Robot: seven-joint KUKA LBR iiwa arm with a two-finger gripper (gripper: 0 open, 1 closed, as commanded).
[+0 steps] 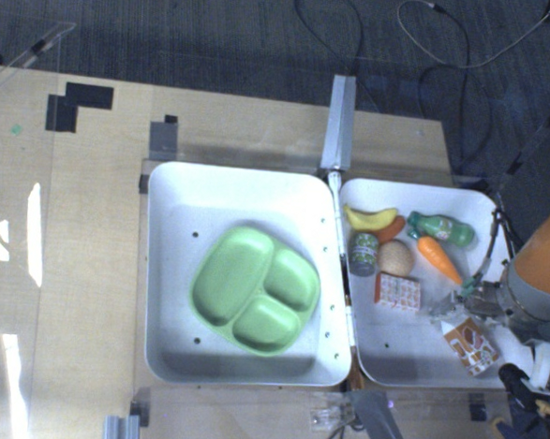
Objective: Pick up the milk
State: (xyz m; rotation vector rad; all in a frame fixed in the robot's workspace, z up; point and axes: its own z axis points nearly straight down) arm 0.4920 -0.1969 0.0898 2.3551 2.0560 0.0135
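Tool (466, 307) sits low at the right bin's (405, 368) right side, and I cannot tell its state. My guess for the milk is the small patterned carton (472, 344) lying flat just below it, touching or nearly so. It looks light, crushable and slick-sided; I'd grip across its narrow flat sides.

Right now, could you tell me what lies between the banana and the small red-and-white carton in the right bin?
A tan round item sits between banana and carton in the camera view, a can beside it.
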